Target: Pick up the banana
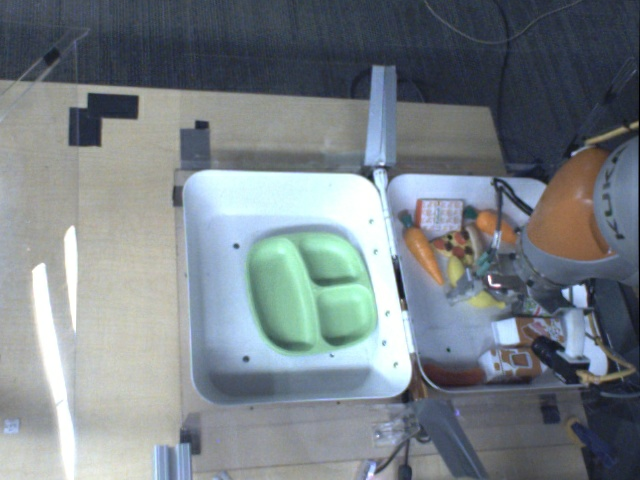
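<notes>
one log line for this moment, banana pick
task: pick banana | end effector: low in right bin, at banana | grasp: cannot tell | carrot: beside pile | green tray: left bin

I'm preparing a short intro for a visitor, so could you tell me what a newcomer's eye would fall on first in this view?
First, the pale green divided plate, lying alone in the middle of the left bin. Next, the arm's orange band at the right edge, over the right bin, with the gripper down among a crowded pile of small items there, including a carrot and the yellow banana.
</notes>
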Robot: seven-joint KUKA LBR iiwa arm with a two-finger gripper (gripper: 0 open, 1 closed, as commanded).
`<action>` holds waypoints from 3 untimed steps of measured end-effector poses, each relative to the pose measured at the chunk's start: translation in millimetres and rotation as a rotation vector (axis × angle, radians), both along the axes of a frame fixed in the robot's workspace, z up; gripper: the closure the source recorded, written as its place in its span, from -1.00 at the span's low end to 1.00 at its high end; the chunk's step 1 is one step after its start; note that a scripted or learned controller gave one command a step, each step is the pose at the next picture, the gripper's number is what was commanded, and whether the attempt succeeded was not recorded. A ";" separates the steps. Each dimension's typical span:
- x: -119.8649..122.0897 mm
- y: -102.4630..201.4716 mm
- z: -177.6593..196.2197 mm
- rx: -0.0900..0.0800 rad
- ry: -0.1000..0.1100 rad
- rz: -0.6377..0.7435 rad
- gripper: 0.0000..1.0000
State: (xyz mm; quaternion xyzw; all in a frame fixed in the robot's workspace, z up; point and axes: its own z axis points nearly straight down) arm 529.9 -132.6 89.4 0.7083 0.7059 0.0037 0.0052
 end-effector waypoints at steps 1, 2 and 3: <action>14.7 15.2 0.9 -0.002 0.001 0.181 -1.00; 17.1 16.6 12.6 -0.001 -0.004 0.182 1.00; 38.7 59.8 121.4 -0.001 0.004 0.227 1.00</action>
